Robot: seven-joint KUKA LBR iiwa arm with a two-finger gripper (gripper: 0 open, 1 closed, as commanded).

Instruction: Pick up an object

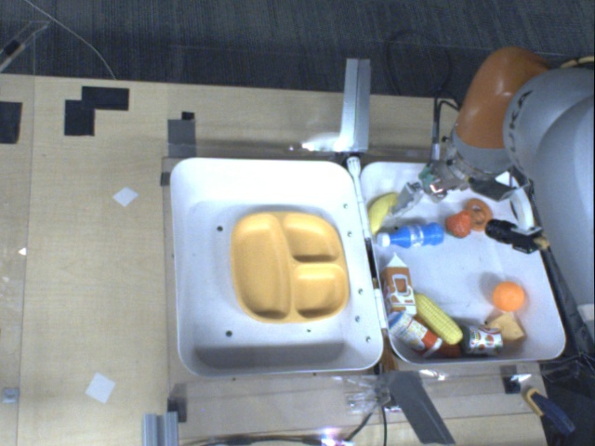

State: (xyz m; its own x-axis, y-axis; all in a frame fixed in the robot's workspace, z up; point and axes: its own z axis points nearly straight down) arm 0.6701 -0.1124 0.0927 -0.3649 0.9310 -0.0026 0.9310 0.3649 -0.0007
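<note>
Grey tool (416,193), grip state unreadable, hovers over banana (380,211); judged best to descend straight, centred, clear of bottle (414,237).

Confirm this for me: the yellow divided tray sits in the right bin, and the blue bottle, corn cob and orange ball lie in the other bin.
Not quite. The camera view shows the yellow divided tray in the left bin, not the right one. The blue bottle, corn cob and orange ball do lie in the other bin, the right bin.

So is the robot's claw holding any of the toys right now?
Nothing is seen between the gripper fingers; it hovers by the banana.
</note>
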